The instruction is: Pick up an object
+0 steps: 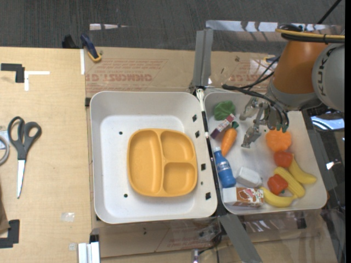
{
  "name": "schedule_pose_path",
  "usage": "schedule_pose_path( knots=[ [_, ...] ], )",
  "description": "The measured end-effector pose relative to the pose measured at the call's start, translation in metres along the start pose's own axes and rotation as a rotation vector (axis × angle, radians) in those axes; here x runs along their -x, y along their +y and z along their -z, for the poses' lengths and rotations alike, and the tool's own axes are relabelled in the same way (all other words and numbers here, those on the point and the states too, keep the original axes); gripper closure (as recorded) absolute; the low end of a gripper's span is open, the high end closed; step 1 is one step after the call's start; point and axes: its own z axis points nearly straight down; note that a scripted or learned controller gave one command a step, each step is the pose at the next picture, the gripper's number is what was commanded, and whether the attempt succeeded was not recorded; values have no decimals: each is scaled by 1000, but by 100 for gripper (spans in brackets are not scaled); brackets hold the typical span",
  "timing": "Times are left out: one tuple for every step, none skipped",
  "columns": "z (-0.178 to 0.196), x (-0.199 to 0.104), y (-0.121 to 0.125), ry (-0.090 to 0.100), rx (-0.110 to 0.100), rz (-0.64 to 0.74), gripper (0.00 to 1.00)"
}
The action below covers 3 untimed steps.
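Note:
The right bin (313, 147) holds several toy foods: a green leafy piece (223, 109), a carrot (228, 139), a blue bottle (224, 169), a white block (248, 176), a small carton (249, 196), an orange pepper (278, 140), a red tomato (283, 158) and yellow bananas (293, 178). My gripper (254, 128) hangs over the middle of this bin, between the carrot and the orange pepper. It is open with nothing between its fingers. The arm's orange band (299, 64) covers the bin's far right corner.
A yellow divided plate (163, 162) lies in the left bin (104, 147). Scissors (22, 141) rest on the wooden bench at the far left. A metal divider post (202, 59) stands between the bins at the back.

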Motion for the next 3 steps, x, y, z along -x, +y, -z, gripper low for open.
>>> schedule_pose_path(
  knots=[
    [-1,-32,29,4,-1,-176,0],
    [6,-155,11,-26,1,-139,0],
    [0,-56,6,3,-1,-194,0]
  ],
)
